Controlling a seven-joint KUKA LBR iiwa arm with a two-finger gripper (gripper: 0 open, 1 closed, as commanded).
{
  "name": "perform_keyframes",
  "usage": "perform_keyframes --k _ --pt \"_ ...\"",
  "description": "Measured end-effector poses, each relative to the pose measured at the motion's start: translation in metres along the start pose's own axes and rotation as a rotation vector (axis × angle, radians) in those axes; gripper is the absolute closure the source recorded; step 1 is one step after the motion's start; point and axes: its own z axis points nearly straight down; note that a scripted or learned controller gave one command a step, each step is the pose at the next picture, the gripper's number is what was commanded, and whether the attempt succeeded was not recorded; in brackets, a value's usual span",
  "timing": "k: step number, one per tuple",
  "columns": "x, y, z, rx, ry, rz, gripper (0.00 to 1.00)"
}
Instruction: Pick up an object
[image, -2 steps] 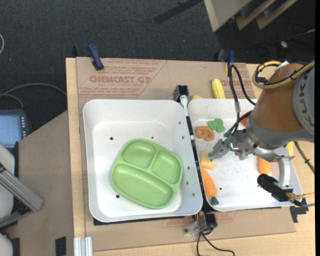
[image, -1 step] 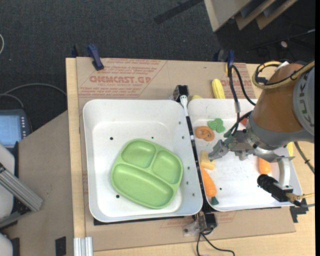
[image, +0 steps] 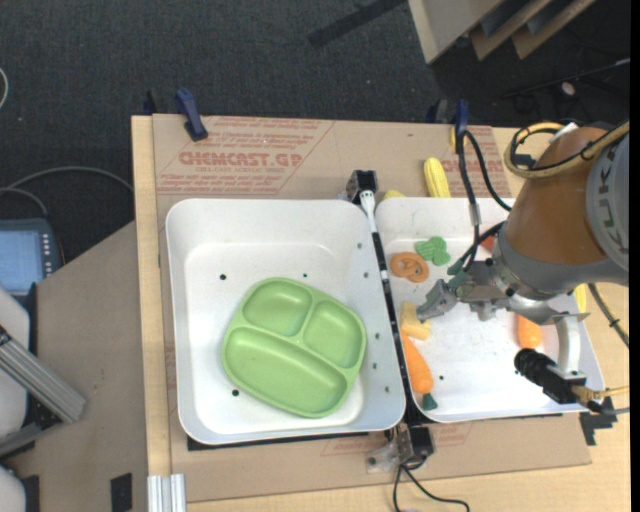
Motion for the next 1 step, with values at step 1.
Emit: perform_keyframes --k 1 --pt "0.0106 0.0097 0.0001 -0.001 0.0 -0.002 0.0"
